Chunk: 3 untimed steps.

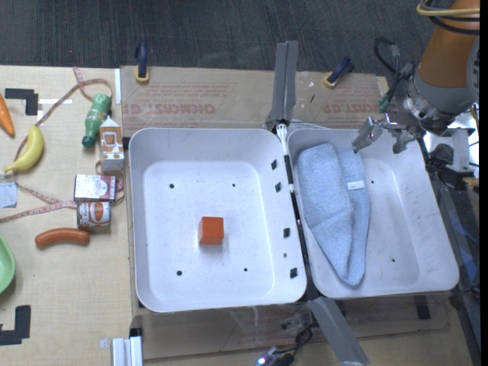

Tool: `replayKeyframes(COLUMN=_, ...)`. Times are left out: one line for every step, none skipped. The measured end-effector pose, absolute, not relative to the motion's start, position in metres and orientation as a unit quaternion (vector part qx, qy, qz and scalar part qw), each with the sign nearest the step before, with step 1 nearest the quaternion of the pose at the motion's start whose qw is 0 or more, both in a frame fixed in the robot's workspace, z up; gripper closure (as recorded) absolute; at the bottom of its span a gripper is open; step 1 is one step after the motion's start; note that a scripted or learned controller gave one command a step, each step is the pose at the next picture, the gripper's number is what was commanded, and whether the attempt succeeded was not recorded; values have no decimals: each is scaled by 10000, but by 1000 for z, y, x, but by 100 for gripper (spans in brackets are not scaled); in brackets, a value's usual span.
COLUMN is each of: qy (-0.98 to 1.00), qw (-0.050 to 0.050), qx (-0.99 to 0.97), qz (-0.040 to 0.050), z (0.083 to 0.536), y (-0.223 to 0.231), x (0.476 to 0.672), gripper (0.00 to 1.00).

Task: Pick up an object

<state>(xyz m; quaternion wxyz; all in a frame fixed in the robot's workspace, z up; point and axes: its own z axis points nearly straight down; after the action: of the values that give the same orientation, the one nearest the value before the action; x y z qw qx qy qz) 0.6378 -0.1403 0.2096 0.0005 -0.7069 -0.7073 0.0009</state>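
So the orange block [212, 230] sits alone mid left bin [152, 280], a blue towel [335, 208] lies in the right bin [427, 273]. Further back the gripper [386, 134] hovers over that bin's rim, fingers spread, holding nothing. Risk: it'll probably snag floppy towel and drop it.

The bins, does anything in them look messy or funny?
Not much. The blue cloth lies folded and slanted in the right bin, its tip draped toward the front rim. The orange block sits neatly in the left bin. The hand hovers above the right bin's back edge.
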Motion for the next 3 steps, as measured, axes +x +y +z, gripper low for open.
replayKeyframes(qy=-6434, qw=10, qx=-7655, qz=11, z=132, y=-170, x=621, gripper=0)
replayKeyframes(qy=-7155, qw=10, qx=-6986, qz=6, z=91, y=-179, x=585, gripper=0)
replayKeyframes(qy=-7413, qw=3, qx=-6712, qz=6, z=92, y=-117, x=586, gripper=0)
